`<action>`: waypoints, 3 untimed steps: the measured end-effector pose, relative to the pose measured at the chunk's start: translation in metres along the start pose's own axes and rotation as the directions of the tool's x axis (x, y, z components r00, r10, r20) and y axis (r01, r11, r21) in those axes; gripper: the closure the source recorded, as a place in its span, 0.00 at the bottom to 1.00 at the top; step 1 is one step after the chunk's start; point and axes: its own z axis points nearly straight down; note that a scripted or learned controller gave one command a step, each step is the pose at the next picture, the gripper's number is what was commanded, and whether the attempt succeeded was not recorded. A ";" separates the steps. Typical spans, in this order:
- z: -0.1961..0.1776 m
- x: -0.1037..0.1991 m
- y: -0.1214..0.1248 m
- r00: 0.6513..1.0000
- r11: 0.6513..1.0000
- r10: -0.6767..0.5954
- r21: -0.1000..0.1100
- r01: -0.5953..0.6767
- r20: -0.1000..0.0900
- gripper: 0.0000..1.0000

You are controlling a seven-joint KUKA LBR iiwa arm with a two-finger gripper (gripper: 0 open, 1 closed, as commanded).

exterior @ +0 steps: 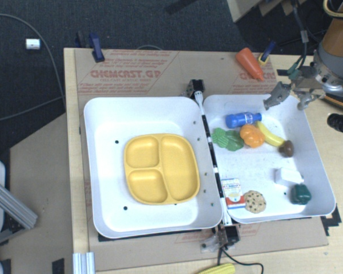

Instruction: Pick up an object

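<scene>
Your hand (290, 96) hangs released, fingers spread, over the right bin's (314, 153) far edge. Just below it, apart from it, the blue bottle (243, 119) lies beside an orange (251, 135) and banana (270, 134).

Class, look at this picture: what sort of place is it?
Probably a robot lab bench: a gripper hangs over two white bins, toy food like a banana, on protective board.

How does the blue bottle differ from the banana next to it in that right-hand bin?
The blue bottle is blue with a white band and straight; the banana is yellow and curved. The bottle lies nearly level across the picture, nearer the bin's far edge, while the banana slants down to the right. Both lie flat in the right bin, beside the orange fruit.
</scene>
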 end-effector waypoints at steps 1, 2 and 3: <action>0.162 0.044 -0.010 1.000 1.000 -0.001 -0.001 0.001 0.000 0.00; 0.163 0.057 0.042 1.000 1.000 0.006 0.023 -0.006 0.000 0.00; 0.155 0.057 0.041 1.000 1.000 0.006 0.027 -0.006 0.001 1.00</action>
